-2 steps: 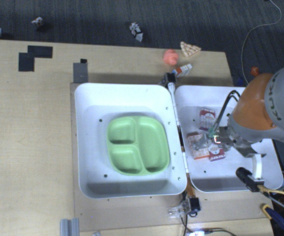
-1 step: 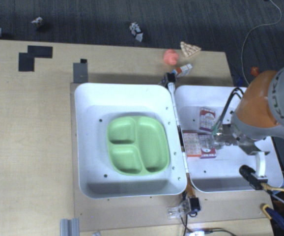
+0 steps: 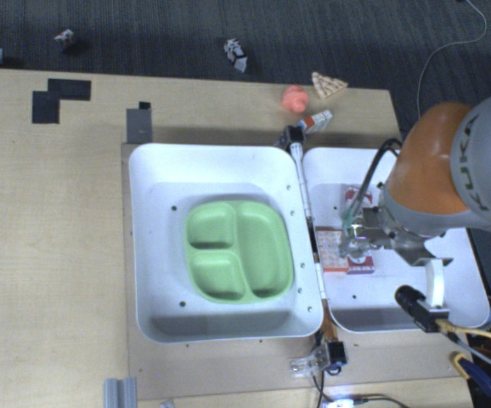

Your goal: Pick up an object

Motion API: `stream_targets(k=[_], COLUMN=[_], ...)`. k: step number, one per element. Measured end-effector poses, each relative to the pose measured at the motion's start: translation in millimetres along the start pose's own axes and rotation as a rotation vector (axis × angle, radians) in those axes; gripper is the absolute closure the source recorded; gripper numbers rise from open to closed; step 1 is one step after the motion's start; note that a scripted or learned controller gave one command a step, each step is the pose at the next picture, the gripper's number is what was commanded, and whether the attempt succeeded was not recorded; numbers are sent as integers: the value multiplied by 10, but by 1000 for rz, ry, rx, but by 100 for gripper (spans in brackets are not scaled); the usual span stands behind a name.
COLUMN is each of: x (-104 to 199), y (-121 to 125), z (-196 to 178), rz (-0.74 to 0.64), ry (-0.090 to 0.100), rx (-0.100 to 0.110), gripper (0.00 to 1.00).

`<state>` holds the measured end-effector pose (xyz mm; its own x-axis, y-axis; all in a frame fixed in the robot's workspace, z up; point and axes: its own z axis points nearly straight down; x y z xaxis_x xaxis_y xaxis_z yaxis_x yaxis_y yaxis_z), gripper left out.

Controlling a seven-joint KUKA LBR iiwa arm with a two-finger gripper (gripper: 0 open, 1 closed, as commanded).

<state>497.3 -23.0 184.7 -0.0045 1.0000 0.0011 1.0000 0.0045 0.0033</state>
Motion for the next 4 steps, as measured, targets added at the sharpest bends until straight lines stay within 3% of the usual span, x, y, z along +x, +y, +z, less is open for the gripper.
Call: stream_targets(k=[1, 2, 3, 4], x=[-638, -645, -697, -1305], y=[626, 621, 631, 1158], z=[824, 832, 713, 943], rz=[1, 2, 4, 0], ry=[-4, -5, -15, -7], rx=[-9, -8, -14, -14], gripper=[100, 0, 100, 100])
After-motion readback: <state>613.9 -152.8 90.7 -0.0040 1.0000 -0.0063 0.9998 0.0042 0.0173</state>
